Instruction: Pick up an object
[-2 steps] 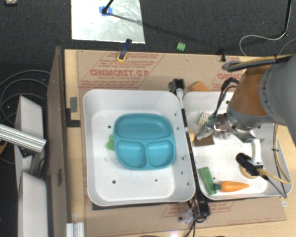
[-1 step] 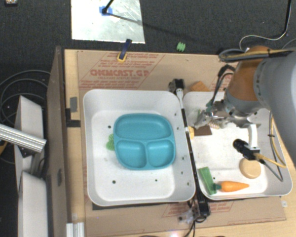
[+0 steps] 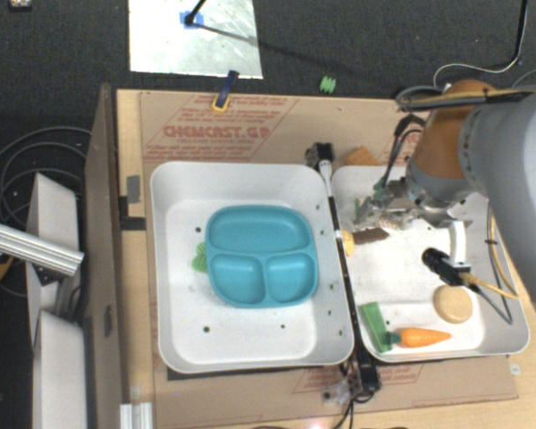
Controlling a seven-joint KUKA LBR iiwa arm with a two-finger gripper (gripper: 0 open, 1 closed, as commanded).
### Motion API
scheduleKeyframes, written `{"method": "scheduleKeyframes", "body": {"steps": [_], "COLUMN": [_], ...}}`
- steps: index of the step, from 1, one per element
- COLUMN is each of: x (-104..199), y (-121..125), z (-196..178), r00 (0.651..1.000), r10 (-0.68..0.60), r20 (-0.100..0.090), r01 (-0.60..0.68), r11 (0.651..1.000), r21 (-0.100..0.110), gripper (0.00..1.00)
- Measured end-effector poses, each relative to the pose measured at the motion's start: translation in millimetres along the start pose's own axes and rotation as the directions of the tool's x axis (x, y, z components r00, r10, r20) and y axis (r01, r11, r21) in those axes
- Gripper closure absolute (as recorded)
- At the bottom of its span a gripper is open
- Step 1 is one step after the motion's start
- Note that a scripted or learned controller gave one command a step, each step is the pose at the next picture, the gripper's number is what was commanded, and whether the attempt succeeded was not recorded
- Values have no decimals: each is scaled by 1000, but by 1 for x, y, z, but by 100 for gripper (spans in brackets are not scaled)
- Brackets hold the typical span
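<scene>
An orange plastic carrot (image 3: 425, 336) lies at the near edge of the right white bin (image 3: 509, 333), beside a round tan bun (image 3: 453, 305). The gripper (image 3: 381, 213) hovers farther back; whether its jaws are spread cannot be told.

Right white bin (image 3: 509, 333), near its front edge: orange toy carrot (image 3: 423, 336) with green leafy top (image 3: 374, 324), lying flat, tip pointing right. Round tan bun-like piece (image 3: 453, 305) just behind the carrot, apart.
</scene>
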State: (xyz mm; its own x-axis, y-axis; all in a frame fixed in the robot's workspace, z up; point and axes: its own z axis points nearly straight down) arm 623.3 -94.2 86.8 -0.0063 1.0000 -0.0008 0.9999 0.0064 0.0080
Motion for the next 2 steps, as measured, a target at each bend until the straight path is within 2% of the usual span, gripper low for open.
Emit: {"method": "scheduleKeyframes", "body": {"steps": [1, 2], "x": [10, 5], "y": [5, -4], "z": [2, 2], "r00": [1000, 1000], "r10": [0, 6], "r20": [-1, 0], "r01": [0, -6], "r11": [1000, 1000], "r21": [4, 7], "gripper": [0, 0]}}
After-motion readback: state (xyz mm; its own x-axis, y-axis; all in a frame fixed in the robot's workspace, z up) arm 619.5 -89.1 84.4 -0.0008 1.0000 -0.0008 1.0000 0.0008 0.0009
